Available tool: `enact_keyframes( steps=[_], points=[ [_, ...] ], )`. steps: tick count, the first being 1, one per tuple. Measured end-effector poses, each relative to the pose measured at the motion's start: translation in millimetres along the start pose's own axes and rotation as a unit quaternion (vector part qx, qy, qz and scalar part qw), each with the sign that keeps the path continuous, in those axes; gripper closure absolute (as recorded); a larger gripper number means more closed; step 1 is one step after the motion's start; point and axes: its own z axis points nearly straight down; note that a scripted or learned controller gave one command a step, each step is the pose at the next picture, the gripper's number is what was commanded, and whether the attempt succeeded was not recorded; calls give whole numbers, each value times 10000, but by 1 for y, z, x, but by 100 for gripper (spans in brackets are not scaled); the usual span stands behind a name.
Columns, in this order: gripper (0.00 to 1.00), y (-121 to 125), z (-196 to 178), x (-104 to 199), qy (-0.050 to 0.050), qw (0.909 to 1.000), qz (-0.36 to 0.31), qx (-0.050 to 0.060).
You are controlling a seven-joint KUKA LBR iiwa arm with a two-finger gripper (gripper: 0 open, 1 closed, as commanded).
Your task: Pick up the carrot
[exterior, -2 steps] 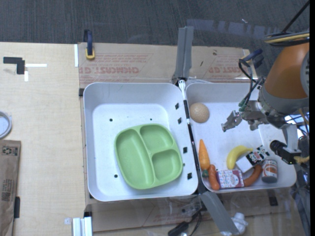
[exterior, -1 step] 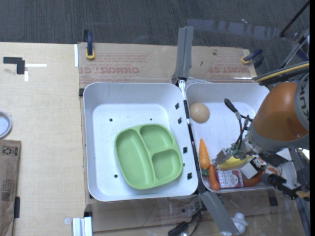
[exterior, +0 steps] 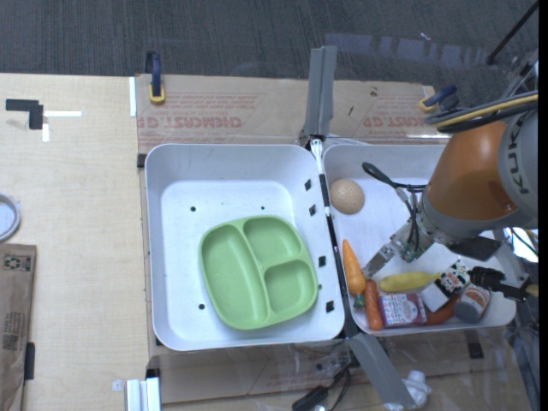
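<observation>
Two shallow white bins sit side by side on the counter (exterior: 77, 229); the left bin (exterior: 171, 169) carries a green divided plate (exterior: 257, 270), and the right bin (exterior: 390, 154) carries the clutter that matters. The carrot (exterior: 352, 266) lies in the right bin close against its left wall, just beside the divider between the bins. Its long axis runs nearly up and down the view, tilted a little, with the narrower end pointing away toward the beige ball (exterior: 347, 196) and the thicker end toward the near rim. Just below it lies a redder, sausage-like piece (exterior: 372, 305), nearly in line with it, and a yellow banana (exterior: 407, 281) lies crosswise to the right, near a flat packet (exterior: 399, 310).

The hand (exterior: 383, 259) hangs low in the right bin, just right of the carrot and above the banana's left end. Whether its two tips are apart or together cannot be told from this slant; nothing is seen between them, so the carrot appears not yet grasped.

The step in hand looks like the approach. The next move likely calls for shifting the hand a little left over the carrot's middle, with the tips set across the short width, square to the long axis, then lowering. The bin wall on one side and the banana on the other leave little room, so a clipped wall or a wrong object caught is the risk.
</observation>
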Motion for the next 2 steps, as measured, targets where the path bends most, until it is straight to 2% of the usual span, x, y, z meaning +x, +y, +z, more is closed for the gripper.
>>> enact_keyframes(
  steps=[1,2],
  points=[
    [0,16,-99,50,5,9920,-1262,-1],
    [0,-30,-99,37,14,9974,-714,7]
  ],
)
